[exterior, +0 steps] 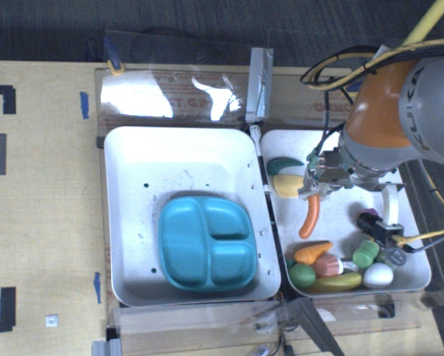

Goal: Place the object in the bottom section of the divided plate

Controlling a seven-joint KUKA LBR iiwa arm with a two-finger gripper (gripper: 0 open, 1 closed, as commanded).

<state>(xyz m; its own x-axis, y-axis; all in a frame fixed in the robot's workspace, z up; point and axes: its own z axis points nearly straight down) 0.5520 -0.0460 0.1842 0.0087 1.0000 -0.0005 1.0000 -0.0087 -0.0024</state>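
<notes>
A blue divided plate lies in the left bin, with one large section on its left and two smaller ones on its right. My gripper hangs over the upper left part of the right bin, to the right of the plate. It is shut on the top end of a long orange-red pepper, which hangs down from the fingers and tilts slightly left. The pepper is above the bin floor, apart from the plate.
Under and beside the gripper lie a pale yellow item and a dark green one. Along the right bin's front sit a carrot, a green ball, a banana, a white egg and a green cylinder. A rim divides the bins.
</notes>
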